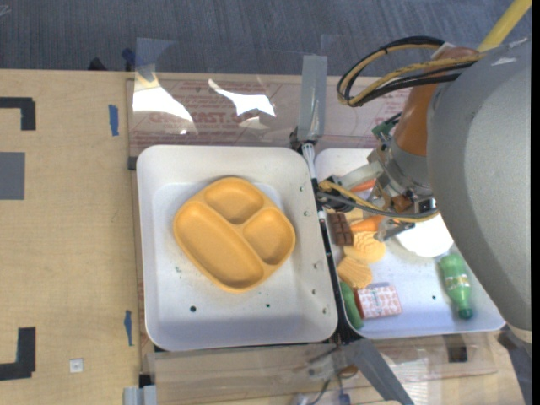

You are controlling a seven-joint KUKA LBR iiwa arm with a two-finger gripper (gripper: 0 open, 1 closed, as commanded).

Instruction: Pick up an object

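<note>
Evidently, step in hand: the approach, judged from the arm (485, 167) reaching low over the right bin (422, 315) with nothing seen lifted.
Gripper: the gripper (395, 202) sat over the far-left part of the right bin, among cables and clutter; whether it was released or clenched could not be told.
Likely target: a small orange piece (368, 225) lay just beside the gripper's tip, toward the near side, touching or almost touching a ridged yellow piece (368, 245).
Other candidates: a brown block (339, 226) lay near the bin's left wall; a pink-and-white packet (377, 300) and a green bottle (456, 285) lay well apart from the gripper, toward the near edge.
Left bin: the left bin (169, 310) held a yellow divided plate (234, 232), away from the arm.
Next move: probably a short descent onto one piece, centred so neighbours were not caught.
Risk: crowded items might slip or be nudged aside.
</note>
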